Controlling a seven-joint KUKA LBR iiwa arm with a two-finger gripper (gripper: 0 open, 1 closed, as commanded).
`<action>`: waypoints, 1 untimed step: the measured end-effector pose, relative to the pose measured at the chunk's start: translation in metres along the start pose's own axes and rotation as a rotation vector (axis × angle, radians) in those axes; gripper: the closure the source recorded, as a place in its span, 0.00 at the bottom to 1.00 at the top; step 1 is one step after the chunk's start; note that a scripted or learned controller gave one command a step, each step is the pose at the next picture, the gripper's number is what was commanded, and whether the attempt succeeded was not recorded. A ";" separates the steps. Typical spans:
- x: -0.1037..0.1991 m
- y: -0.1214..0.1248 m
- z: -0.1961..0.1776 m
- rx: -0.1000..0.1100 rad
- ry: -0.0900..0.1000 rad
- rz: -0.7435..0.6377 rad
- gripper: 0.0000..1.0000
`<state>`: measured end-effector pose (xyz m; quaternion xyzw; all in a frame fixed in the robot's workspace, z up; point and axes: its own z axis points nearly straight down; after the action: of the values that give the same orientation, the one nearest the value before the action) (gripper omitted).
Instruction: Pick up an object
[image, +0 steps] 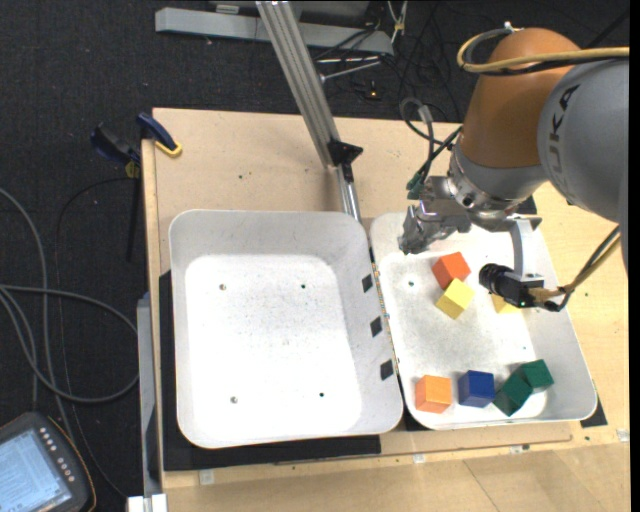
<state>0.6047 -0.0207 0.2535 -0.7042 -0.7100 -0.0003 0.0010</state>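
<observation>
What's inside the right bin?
In the right bin: two orange cubes, a yellow cube, a blue cube, two green cubes. The arm covers its far corner.

Right bin centre lies open; blocks crowd its near edge.

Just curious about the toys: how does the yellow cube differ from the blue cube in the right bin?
The yellow cube is pale yellow, the blue cube dark blue. The yellow cube lies mid-bin, right beside an orange cube; the blue cube sits at the near edge in a row between another orange cube and green blocks. Both look like small blocks of similar size.
</observation>
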 end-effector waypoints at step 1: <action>0.048 -0.010 0.000 0.000 0.000 0.001 1.00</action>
<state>0.5943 0.0270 0.2541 -0.7045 -0.7097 -0.0002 0.0012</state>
